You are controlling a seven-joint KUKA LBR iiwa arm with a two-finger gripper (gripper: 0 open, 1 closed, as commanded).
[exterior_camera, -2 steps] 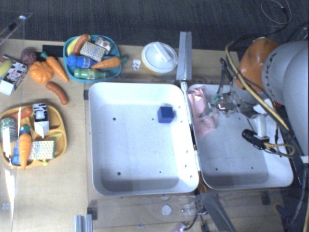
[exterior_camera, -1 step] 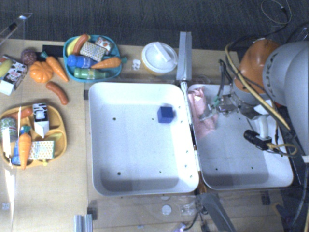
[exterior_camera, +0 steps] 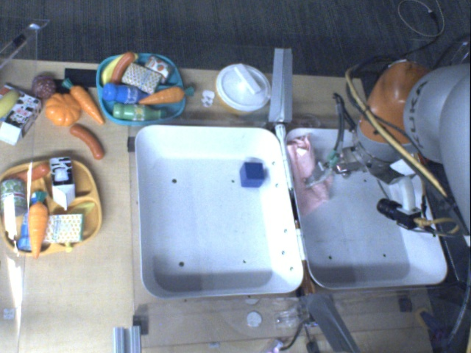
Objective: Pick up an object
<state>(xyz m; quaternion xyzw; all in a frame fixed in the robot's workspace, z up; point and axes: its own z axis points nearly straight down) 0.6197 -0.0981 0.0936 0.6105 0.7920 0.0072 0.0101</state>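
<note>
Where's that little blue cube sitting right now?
The blue cube lies in the left white bin, toward its upper right corner, near the divide from the right bin.

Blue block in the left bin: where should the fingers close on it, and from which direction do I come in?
Grip the blue block across two opposite flat sides, coming straight down from above. It looks like a small cube sitting alone on the left bin's floor, apart from the walls, so both fingers should have room. The gripper is over the right bin, by a pink item.
</note>
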